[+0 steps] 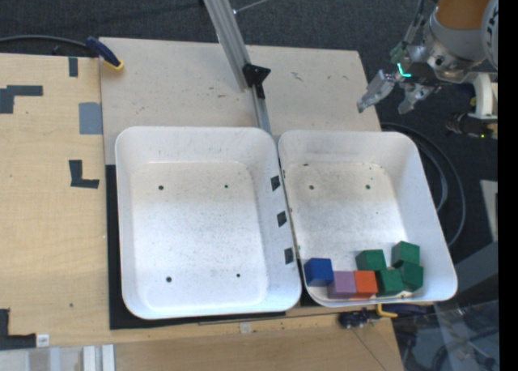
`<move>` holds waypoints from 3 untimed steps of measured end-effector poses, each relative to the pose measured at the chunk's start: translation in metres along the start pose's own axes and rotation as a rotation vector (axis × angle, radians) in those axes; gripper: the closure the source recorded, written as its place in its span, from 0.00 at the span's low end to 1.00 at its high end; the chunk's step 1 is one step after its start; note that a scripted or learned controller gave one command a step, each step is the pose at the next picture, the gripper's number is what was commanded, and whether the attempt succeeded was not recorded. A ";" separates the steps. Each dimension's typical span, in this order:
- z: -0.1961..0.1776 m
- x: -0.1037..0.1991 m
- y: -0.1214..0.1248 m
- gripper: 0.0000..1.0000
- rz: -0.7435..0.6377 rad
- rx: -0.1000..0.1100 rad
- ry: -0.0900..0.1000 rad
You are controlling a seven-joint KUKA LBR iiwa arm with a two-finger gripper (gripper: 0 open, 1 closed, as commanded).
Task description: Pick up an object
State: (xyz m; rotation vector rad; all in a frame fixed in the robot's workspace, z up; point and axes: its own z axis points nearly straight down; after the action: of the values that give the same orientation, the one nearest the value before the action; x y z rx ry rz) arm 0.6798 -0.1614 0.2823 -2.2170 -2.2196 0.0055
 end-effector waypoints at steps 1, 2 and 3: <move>-0.003 0.000 0.001 0.00 0.000 -0.004 -0.002; 0.040 0.001 0.000 0.00 0.000 -0.001 -0.002; 0.104 0.003 -0.005 0.00 0.000 0.003 -0.001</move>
State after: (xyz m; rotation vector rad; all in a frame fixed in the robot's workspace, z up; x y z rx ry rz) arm 0.6738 -0.1581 0.1779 -2.2163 -2.2189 0.0096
